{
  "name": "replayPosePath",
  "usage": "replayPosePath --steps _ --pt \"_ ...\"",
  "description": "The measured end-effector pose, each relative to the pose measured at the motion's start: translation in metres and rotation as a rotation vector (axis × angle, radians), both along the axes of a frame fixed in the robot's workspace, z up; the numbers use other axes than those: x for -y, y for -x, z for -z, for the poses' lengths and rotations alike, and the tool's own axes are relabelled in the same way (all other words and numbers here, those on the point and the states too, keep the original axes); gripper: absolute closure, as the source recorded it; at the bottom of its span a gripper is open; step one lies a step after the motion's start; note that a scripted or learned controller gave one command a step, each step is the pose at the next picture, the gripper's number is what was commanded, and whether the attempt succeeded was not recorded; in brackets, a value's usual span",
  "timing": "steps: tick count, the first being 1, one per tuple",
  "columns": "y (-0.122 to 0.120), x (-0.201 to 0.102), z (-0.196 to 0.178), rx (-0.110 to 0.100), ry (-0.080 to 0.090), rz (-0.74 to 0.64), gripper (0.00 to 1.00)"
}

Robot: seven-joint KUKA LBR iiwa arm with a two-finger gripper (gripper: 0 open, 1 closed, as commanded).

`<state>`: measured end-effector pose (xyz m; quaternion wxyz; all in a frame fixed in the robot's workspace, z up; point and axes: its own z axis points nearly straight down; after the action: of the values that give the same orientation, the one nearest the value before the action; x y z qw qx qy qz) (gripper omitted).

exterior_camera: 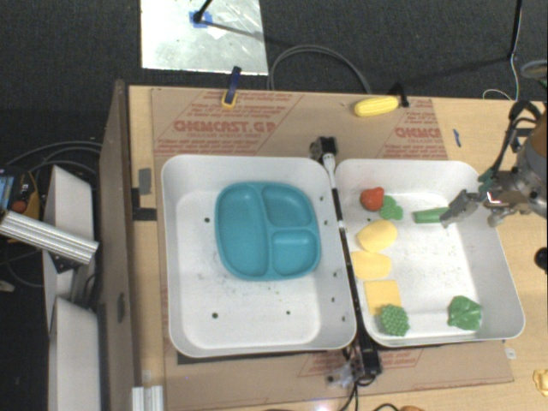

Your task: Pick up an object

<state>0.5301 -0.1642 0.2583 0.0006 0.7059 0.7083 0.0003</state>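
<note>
End effector (469, 204) sits over the right bin's (505, 302) upper right part, arm coming in from the right — cannot tell how far open it is. A green strip (428, 216) lies right at its tip; grip unclear. Right bin also has a red piece (372, 199), yellow pieces (377, 236), a green knobbly piece (393, 318) and a green leafy piece (464, 312). Left bin (184, 255) holds a blue divided plate (266, 229). Desk (282, 118) — brown cardboard.

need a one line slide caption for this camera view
KUKA gripper at the right bin's edge beside a green stick, toy foods scattered below; blue divided plate in the left bin.
</note>
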Motion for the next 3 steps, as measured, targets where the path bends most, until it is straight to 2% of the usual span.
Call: replayPosePath --steps 1,2,3 --pt "-0.027 -0.034 0.098 -0.005 -0.002 -0.005 0.00" --pt "-0.059 -0.062 0.178 0.001 -0.001 -0.004 0.00" --pt "-0.126 -0.079 0.172 0.008 0.000 -0.004 0.00"
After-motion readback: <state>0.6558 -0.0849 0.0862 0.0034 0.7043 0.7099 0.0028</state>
